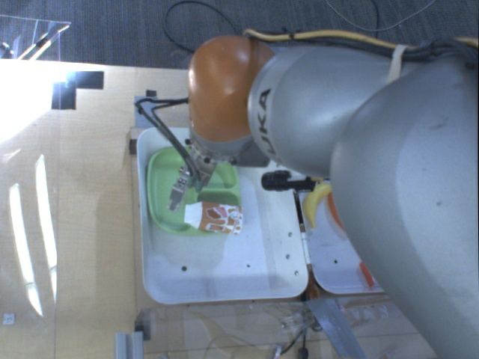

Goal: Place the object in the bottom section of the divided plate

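Observation:
A green divided plate [161, 185] lies in the upper left of the left white bin [224, 275]. A small white packet with a brown pattern [215, 217] rests across the plate's lower right rim, partly over the bin floor. My gripper [187, 184] hangs over the plate's middle, just above and left of the packet, with nothing seen in it. The orange band and grey arm cover the plate's upper right part.
The right bin [340, 275] holds a yellow banana-like object [317, 200] near its left wall and a small orange-red item [367, 275] lower down. The big arm hides most of that bin. A light wooden bench [67, 238] stretches to the left.

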Action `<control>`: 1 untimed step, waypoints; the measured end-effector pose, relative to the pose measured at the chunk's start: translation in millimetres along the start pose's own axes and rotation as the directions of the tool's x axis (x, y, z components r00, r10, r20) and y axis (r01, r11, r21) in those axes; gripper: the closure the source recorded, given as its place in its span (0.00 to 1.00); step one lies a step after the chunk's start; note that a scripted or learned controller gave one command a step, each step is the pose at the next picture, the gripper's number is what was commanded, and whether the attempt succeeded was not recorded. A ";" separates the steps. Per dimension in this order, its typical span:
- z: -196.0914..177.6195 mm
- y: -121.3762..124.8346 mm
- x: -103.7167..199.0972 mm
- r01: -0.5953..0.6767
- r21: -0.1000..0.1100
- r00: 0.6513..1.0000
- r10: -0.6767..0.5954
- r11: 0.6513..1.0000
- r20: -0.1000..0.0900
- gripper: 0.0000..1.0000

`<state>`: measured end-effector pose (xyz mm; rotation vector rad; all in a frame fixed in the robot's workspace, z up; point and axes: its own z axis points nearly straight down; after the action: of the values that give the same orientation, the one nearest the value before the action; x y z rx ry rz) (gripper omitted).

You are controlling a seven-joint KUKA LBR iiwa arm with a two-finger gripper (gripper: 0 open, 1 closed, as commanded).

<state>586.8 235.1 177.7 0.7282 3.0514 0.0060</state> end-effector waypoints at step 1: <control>69.7 1.4 1.5 -0.099 -0.007 0.995 0.099 0.995 0.003 0.00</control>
<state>586.5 237.3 108.0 0.8771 3.0075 0.0157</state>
